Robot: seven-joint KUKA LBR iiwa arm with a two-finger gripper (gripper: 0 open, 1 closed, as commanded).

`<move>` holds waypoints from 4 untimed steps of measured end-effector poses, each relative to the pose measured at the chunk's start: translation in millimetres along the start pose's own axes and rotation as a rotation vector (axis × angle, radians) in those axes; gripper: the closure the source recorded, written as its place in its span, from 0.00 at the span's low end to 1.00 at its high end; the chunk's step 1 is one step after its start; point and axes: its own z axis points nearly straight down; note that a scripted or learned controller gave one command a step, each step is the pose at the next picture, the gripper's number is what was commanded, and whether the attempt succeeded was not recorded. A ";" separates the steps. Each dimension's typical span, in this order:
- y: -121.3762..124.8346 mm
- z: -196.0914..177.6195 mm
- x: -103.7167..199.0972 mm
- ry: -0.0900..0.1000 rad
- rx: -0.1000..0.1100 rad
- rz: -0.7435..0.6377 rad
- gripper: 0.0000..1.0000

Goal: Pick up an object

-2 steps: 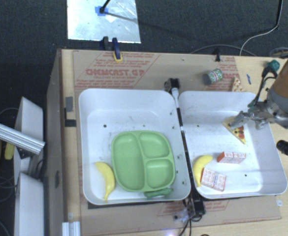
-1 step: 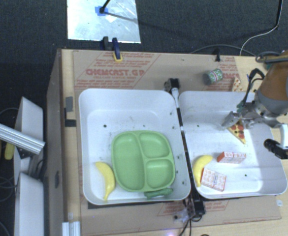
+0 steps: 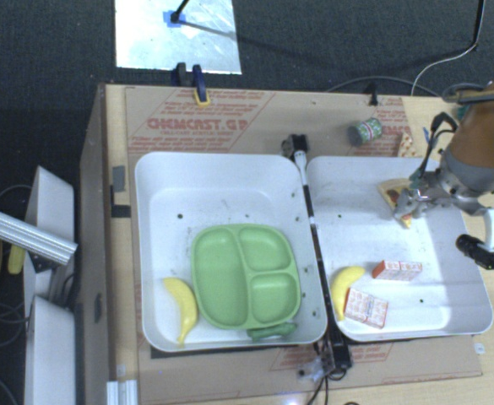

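One gripper (image 3: 409,207) low in right bin (image 3: 449,310), fingers over orange-yellow piece (image 3: 392,194) at bin's far rim; finger state unclear; grasp not visible.

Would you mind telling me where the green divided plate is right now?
The green divided plate lies in the left bin, toward its near edge, with a yellow banana beside it on its left in the camera view.

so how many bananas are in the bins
2. One banana lies in the left bin, at the near-left corner beside the green divided plate. The other banana lies in the right bin, against its near-left wall next to the red-and-white boxes.
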 end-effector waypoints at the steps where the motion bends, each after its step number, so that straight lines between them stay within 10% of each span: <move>1: -11.0 -74.1 52.1 0.001 -0.001 0.001 1.00; 2: -11.9 -73.0 51.6 0.001 0.002 0.002 0.00; 3: -29.0 11.4 -0.4 -0.001 0.003 0.005 0.00; 4: -27.7 0.1 -0.3 -0.001 0.001 0.003 1.00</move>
